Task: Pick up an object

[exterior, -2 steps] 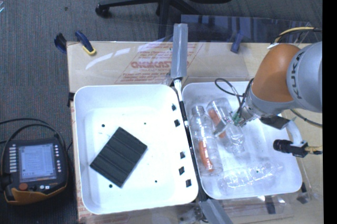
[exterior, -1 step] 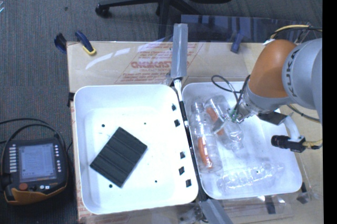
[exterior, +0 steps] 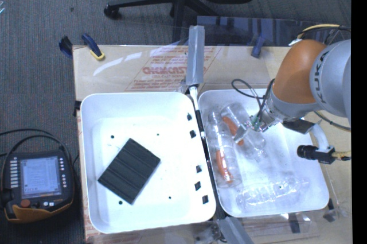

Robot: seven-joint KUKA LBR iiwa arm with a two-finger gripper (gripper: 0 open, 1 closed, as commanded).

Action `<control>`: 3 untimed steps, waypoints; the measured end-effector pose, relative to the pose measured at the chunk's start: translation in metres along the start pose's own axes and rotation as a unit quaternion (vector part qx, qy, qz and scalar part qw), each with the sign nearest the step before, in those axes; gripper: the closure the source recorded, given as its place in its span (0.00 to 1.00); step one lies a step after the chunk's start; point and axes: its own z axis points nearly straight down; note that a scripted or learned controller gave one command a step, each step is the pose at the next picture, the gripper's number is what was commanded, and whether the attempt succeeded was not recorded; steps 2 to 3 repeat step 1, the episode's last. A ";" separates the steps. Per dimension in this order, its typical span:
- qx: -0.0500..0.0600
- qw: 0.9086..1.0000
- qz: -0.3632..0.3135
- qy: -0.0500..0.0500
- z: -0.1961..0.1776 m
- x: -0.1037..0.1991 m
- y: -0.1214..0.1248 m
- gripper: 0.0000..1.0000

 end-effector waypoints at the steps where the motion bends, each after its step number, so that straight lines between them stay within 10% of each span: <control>1: 0.004 0.998 -0.056 0.008 -0.129 0.031 0.067 1.00; 3: 0.004 0.998 -0.056 0.008 -0.129 0.031 0.067 1.00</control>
